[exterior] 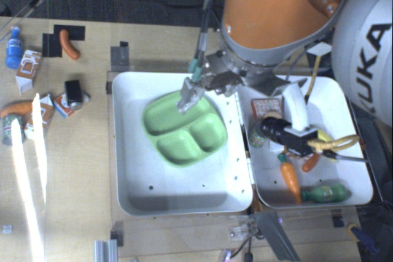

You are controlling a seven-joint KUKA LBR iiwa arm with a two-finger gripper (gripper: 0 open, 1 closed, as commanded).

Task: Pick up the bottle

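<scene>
A green bottle [325, 194] lies on its side at the near edge of the right bin [359, 187]. My gripper [187, 99] is far from it, over the left bin [129, 181]. It hangs low above the upper left compartment of a green divided plate [184, 129]. Nothing shows in the gripper. A small blue bottle [13, 49] stands on the bench at the far left, outside both bins.
The right bin also holds an orange carrot [290, 180], a small red piece [310, 162], a red and white packet [266, 108] and a small can [255, 135]. Loose items, among them a sausage [69, 45] and cartons [28, 65], lie on the bench left of the bins.
</scene>
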